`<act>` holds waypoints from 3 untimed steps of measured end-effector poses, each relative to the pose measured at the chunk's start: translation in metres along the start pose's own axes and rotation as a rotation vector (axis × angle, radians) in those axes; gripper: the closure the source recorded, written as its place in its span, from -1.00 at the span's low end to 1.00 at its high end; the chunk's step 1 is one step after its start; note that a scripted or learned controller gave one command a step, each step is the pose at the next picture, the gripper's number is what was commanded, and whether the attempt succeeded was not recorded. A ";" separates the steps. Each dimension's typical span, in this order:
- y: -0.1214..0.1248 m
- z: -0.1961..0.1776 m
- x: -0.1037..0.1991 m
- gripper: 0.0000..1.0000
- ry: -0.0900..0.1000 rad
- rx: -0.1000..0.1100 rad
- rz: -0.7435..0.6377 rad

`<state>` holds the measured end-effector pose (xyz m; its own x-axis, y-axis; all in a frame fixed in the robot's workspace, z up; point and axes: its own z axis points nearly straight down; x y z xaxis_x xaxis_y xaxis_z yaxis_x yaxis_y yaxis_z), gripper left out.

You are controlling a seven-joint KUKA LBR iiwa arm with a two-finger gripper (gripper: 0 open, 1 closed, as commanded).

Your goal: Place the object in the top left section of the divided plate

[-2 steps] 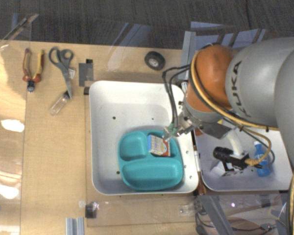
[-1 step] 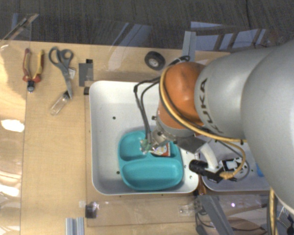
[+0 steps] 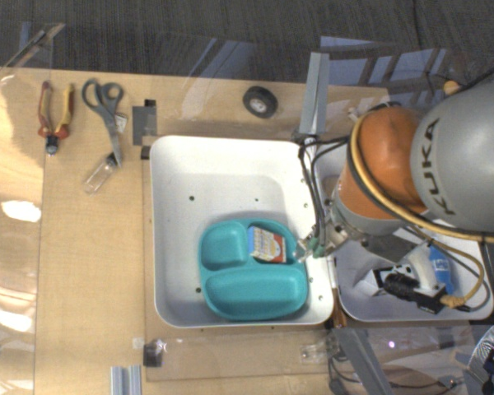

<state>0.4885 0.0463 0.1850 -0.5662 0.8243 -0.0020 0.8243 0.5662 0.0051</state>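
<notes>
The grey arm (image 3: 465, 167) comes in from three o'clock, its bulk filling the upper right of the camera view. Just below its big grey joint sits the orange band (image 3: 383, 167), ringed by a yellow cable. From there the wrist slopes down toward eight o'clock. The claw (image 3: 311, 248) hangs at the wrist's lower tip, pointing toward nine o'clock. Its tip is small and partly hidden by cables, so its state cannot be made out.
</notes>
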 end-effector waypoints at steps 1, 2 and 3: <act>0.039 0.048 0.060 1.00 0.002 0.003 0.174; 0.043 -0.066 0.062 1.00 -0.001 -0.003 -0.049; 0.058 -0.022 0.085 1.00 0.001 0.001 -0.063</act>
<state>0.4877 0.1494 0.2070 -0.6168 0.7871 -0.0009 0.7871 0.6168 0.0036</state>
